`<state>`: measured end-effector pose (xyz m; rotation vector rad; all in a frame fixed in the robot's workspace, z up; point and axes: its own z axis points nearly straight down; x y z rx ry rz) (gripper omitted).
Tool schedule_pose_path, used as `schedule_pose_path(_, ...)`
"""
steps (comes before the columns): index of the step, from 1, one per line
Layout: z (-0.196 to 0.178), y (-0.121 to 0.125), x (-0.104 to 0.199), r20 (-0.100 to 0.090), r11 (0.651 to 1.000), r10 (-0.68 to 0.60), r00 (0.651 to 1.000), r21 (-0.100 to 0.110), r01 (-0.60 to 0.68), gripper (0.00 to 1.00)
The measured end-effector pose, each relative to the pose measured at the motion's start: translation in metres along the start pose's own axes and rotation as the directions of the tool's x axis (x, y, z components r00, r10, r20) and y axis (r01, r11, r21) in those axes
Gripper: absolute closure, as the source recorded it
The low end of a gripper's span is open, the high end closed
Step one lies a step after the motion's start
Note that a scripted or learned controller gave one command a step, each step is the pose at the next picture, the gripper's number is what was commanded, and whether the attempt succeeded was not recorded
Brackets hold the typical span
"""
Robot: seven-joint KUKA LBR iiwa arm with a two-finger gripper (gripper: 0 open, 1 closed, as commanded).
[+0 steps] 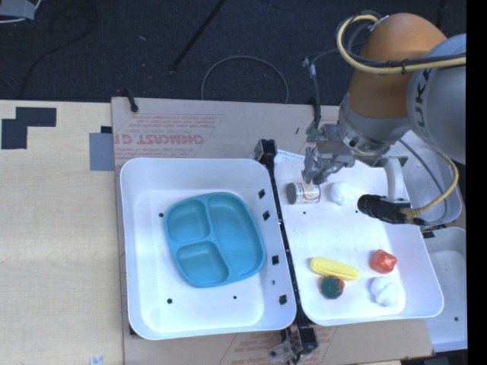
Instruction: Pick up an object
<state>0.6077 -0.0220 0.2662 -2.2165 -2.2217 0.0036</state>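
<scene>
Overhead, the arm reaches in from 3 o'clock and hangs its tool over the 11 o'clock corner of the right bin. Whether the tool is spread or pressed together cannot be told from this angle, and nothing is visibly pinched in it.

Just below the tool, at its 7 o'clock, a small can lies on its side on the bin floor, its dark end facing 9 o'clock. Whether the tool touches it cannot be told. A white lump sits just beside the can at its 3 o'clock.

Well apart from these, toward the bin's 6 o'clock edge, lie four more things. A yellow corn lies lengthwise from 9 to 3 o'clock. A dark green ball sits just beside it at 6 o'clock. A red piece lies near the corn at 3 o'clock. A second white lump sits close under the red piece at 6 o'clock.

The left bin holds a blue plate with three compartments, lying flat near its middle. Both bins rest on a cardboard sheet on the pale bench.
</scene>
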Motion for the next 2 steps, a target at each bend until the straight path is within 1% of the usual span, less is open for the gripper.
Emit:
schedule_pose_path(1, 0.014, 0.003, 0.058, 0.000, 1.000, -0.001, 1.000, 0.001, 0.001, 1.00)
schedule_pose_path(2, 0.025, 0.006, 0.106, 0.001, 1.000, -0.001, 1.000, 0.000, 0.001, 1.00)
